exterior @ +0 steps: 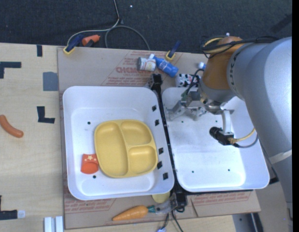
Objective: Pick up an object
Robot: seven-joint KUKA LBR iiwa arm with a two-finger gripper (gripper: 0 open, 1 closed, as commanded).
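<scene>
Nearest the lower edge, outside the bins, a toy carrot (131, 212) on the cardboard; beyond it, inside the left bin (72, 129), a yellow divided plate (125, 146) beside a small orange-red block (89, 164), probably light and rigid, best pinched across its flat sides. Farther right, over the upper left of the right bin (226, 178), the gripper (184, 109), finger opening impossible to tell, nothing visibly held. Beyond that, a blue-and-white bottle (159, 65) lying on the cardboard, plain wooden bench and dark carpet.

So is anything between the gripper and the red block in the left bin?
Yes. The gripper sits in the right bin, and the red block lies in the left bin. Between them stand the bins' adjoining walls and the yellow divided plate, beside the block.
</scene>
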